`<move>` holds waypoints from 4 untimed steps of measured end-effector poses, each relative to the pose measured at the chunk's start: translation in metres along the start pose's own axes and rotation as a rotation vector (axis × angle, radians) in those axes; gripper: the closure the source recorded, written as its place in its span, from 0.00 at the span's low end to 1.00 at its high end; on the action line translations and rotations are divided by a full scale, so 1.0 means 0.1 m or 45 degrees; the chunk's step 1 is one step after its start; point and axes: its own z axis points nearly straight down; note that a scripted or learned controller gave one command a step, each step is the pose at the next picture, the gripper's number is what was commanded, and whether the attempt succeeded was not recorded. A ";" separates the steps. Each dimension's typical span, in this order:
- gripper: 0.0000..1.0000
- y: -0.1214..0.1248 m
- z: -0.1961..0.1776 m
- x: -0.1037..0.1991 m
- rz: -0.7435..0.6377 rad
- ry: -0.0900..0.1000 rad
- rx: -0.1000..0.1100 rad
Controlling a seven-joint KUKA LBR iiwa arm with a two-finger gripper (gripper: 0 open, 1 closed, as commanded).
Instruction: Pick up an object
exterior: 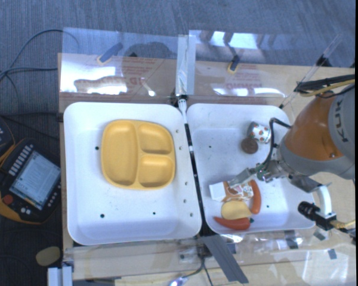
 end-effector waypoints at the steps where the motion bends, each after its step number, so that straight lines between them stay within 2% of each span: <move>1: 0.00 0.00 -0.01 -0.09 -0.275 -0.011 -0.006; 2: 0.00 -0.03 -0.01 -0.07 -0.156 -0.012 0.000; 3: 0.00 -0.01 -0.01 -0.08 -0.302 -0.019 -0.004; 4: 0.00 -0.05 0.00 -0.03 0.177 -0.017 0.007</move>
